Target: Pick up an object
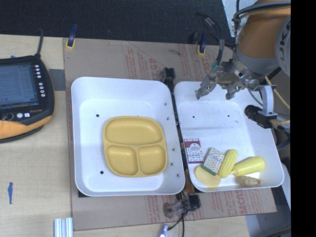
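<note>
From the camera view, we judge the yellow toy corn cob (227, 163) light, rigid and a little slick; gripping across its middle looks best. It lies at the near edge of the right bin (222, 120), among a small card box (193, 150) and a yellow bottle (249, 166). Our pincer (216, 91) hangs spread and empty over the bin's far end, well apart from the cob.

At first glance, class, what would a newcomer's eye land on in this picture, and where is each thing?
The yellow divided tray in the left bin stands out first. Next comes the cluster of small yellow items along the near edge of the right bin, among them a toy corn cob. The arm's hand hangs over that bin's far end.
</note>
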